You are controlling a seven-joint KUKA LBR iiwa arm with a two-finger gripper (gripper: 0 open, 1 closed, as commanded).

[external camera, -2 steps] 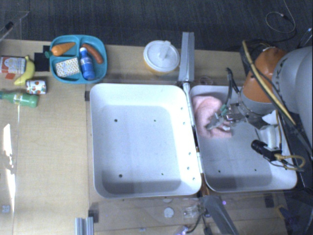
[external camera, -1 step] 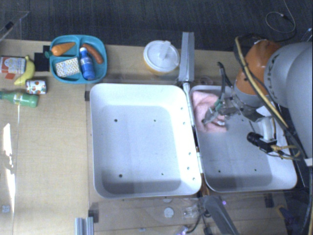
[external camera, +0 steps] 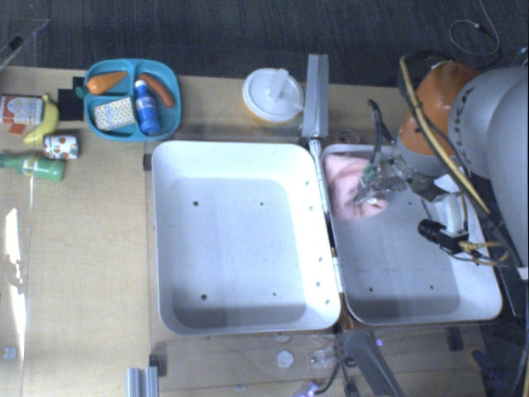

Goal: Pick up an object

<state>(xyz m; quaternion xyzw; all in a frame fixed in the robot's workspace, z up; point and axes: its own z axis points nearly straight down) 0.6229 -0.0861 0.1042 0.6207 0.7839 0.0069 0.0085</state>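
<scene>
So the pincer (external camera: 374, 184) is down in the right bin (external camera: 413, 296), right on top of a pink cloth (external camera: 345, 182) bunched in that bin's top-left corner, against the wall next to the divider. Honestly I can't tell if the tips are apart or closed, they're too small and lost against the fabric. My take on doing this well: soft stuff like that wants a pinch on a raised fold, not the flat part, and it should go straight up so the cloth doesn't drag on the bin wall. It sits tight in the corner, so a finger could clip the rim. Count-wise: two white bins, the left bin (external camera: 240, 304) with nothing I can spot in it, one pink cloth, and on the tabletop (external camera: 74, 263) one blue tray (external camera: 169, 81) of toy food, one white lidded cup (external camera: 273, 95), one banana (external camera: 45, 120), one small can (external camera: 60, 146), one green bottle (external camera: 33, 167).
</scene>
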